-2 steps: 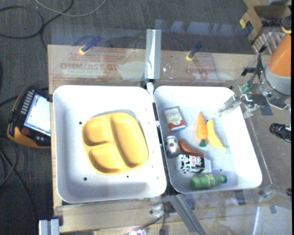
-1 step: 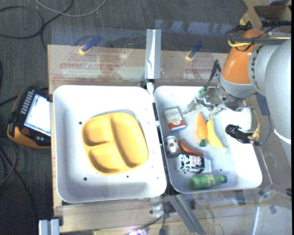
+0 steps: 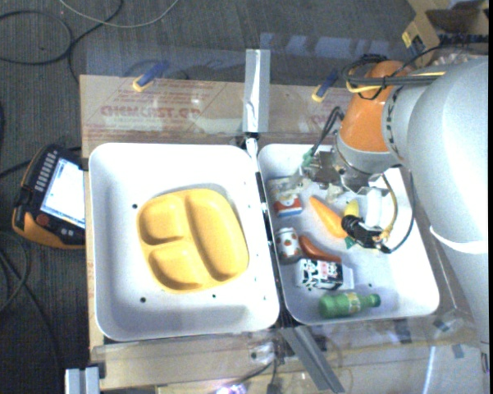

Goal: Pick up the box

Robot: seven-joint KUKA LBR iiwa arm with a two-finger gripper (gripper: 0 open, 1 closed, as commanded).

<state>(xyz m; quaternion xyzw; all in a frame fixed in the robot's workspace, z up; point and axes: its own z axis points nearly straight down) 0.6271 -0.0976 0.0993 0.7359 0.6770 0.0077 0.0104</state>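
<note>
From my remote seat I log, largest first. Counter (image 3: 98,89): carries two white bins side by side. Left bin (image 3: 107,220): holds a yellow divided tray (image 3: 194,238). Arm (image 3: 455,146): grey with an orange band, reaching in from the right over the right bin (image 3: 414,290). Claw (image 3: 318,164): low at the upper part of the right bin; I cannot tell its state from this angle. Green bottle (image 3: 349,304): lying on its side near the front wall. Box (image 3: 321,274): black and white, lying flat just above the bottle, well apart from the claw. Orange carrot-shaped piece (image 3: 327,216): mid-bin. Small can (image 3: 288,242): beside the bin's left wall.
</note>
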